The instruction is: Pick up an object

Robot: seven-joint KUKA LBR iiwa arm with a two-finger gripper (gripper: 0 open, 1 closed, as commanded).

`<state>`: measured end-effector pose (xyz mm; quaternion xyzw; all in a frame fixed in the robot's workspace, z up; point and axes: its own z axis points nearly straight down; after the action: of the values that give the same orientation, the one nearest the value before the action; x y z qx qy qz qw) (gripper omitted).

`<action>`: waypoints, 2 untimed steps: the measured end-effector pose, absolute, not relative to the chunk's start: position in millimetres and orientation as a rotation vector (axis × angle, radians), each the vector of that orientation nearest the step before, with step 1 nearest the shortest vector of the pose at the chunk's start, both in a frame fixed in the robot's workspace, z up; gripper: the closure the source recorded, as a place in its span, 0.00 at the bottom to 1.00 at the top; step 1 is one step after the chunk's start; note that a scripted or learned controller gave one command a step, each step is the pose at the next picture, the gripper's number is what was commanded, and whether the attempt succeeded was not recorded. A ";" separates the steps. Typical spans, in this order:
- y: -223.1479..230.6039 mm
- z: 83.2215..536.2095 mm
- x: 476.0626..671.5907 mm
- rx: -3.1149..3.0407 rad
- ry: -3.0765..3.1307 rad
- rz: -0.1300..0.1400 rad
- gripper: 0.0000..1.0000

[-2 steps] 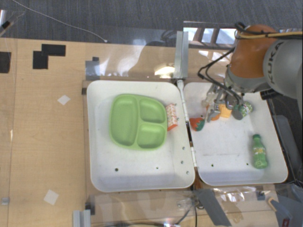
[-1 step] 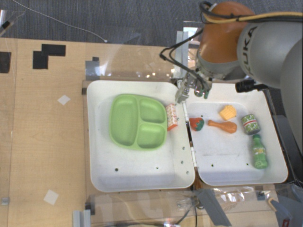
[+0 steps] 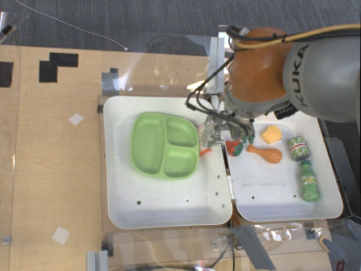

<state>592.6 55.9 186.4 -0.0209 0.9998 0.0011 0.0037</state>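
Gripper was parked right over the seam where the two white bins meet, just off the green plate's 3 o'clock edge. Honestly couldn't tell its state, too much cable and metal clutter down there. A small red and green toy sat just at its 4 o'clock, close enough that I couldn't say if they touched.

Green divided plate had three compartments and lay in the left bin, toward its upper half.

Right bin had the rest of the stuff: an orange toy drumstick-looking thing beside the red and green toy, a yellow corn piece at the drumstick's 12 o'clock, a small can with a green, white and red label at its 3 o'clock, and a green bottle lying at the can's 6 o'clock. Labels on both were too blurry to read.

Only legible writing was "KU" on the grey arm, the rest curved out of sight.
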 end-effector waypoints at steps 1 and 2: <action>151.7 155.4 542.0 0.360 3.117 0.007 1.00; 203.7 181.3 486.8 0.616 3.077 0.009 1.00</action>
<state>486.8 203.7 181.3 0.1964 0.9805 0.0029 0.0019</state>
